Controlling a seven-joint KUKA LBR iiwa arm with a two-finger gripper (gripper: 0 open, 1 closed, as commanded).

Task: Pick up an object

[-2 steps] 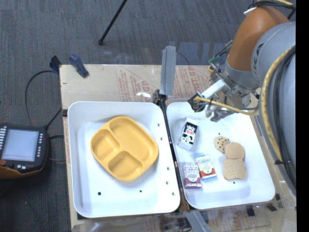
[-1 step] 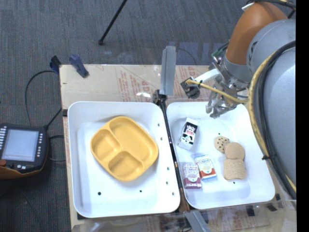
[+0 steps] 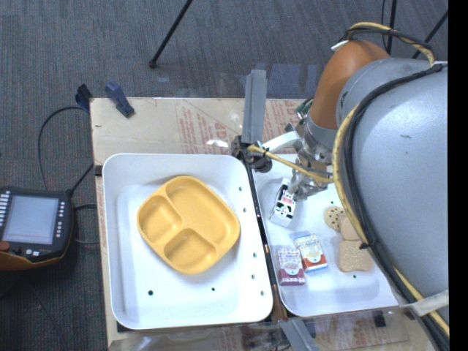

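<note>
My gripper (image 3: 298,189) hangs over the far left part of the right bin (image 3: 333,298), under the grey arm and its orange band. Right below it, touching or nearly touching, is a small white carton with black marks (image 3: 283,206), tilted. Whether the carton rests on the bin floor or is lifted I cannot tell. Two small red cartons (image 3: 291,265) (image 3: 312,253) lie side by side nearer the front. Tan cookies (image 3: 355,256) (image 3: 334,216) lie to their right, partly under the arm. A yellow divided plate (image 3: 189,224) sits in the left bin (image 3: 117,269).
A grey upright post (image 3: 254,112) stands at the far end of the ridge between the bins. A yellow cable (image 3: 281,159) runs from it to the wrist. A blue clamp (image 3: 119,99) sits at the bench's far left corner. A teach pendant (image 3: 33,221) lies on the floor at left.
</note>
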